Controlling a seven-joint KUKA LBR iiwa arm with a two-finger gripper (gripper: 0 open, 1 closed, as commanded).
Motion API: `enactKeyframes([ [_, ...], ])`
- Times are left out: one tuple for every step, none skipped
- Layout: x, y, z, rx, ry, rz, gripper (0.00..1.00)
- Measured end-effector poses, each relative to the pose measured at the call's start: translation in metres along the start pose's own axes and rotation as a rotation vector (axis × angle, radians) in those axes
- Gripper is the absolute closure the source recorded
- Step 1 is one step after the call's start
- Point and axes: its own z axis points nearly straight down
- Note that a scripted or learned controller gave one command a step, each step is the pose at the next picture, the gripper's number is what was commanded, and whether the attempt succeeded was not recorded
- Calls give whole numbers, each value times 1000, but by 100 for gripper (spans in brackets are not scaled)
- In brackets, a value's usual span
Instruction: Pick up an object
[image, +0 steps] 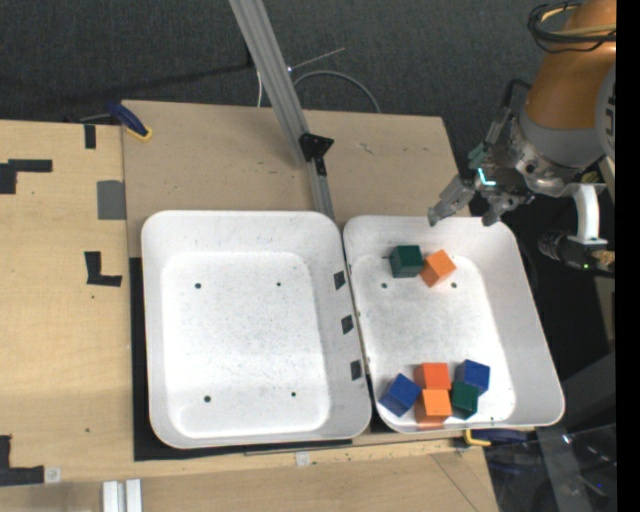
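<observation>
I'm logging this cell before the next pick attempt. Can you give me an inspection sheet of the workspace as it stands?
Surface: wooden bench with black tape marks, bearing a left bin and a right bin.
Job's things: green block touching orange block at right bin's far end; a cluster of five blocks at its near end.
Clutter: blue-and-yellow clamp.
Grippers: gripper above right bin's far rim, holding nothing.
Cables: thin wire loop.
Surroundings: slanted metal pole.

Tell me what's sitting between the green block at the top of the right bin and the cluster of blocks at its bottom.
Nothing: in the camera view, bare white bin floor separates the green block from the cluster.
</observation>
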Motion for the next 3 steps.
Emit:
enactKeyframes([
  [0, 1, -3, -4, -1, -1, 0],
  [10, -5, 51, 1, -1, 0, 0],
  [10, -6, 94, 1, -2, 0, 0],
])
